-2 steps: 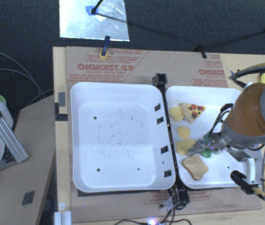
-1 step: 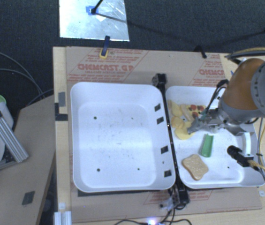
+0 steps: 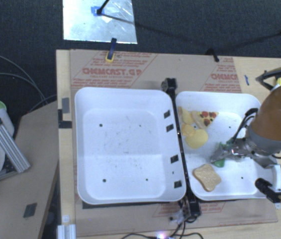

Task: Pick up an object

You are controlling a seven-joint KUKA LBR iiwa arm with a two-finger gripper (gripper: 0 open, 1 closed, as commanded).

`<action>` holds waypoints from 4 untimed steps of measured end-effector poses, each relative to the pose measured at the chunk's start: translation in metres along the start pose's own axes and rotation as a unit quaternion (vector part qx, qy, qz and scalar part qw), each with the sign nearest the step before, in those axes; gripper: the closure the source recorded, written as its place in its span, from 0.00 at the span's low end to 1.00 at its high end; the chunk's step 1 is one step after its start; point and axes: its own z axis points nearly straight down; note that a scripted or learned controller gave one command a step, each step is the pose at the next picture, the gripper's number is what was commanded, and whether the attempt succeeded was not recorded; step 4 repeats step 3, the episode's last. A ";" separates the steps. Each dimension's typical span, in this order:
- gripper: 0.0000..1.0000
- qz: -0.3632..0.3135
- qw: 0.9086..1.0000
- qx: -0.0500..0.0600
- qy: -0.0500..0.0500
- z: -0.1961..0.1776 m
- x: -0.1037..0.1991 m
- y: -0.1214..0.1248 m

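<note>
The gripper point(image 3: 223, 156) is lowered into the right bin point(image 3: 239, 190) at a green object point(image 3: 221, 160) — approach step. Finger state cannot be told; closure, then lift, is required next.

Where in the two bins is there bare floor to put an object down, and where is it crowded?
The left bin offers bare floor from wall to wall. In the right bin, toys crowd the side by the divider: pizza slice, yellow pieces, bread slice. The gripper is over a green toy mid-bin. A small bare patch lies between bread and front-right corner.
</note>
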 end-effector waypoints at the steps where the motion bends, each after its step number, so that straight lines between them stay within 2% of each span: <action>1: 1.00 -0.002 1.000 -0.004 0.000 -0.011 0.002 0.004; 2: 1.00 -0.005 1.000 -0.005 0.000 -0.079 0.036 -0.022; 3: 1.00 -0.010 1.000 -0.008 0.002 -0.174 0.147 -0.021; 4: 1.00 -0.010 1.000 -0.008 0.002 -0.174 0.147 -0.021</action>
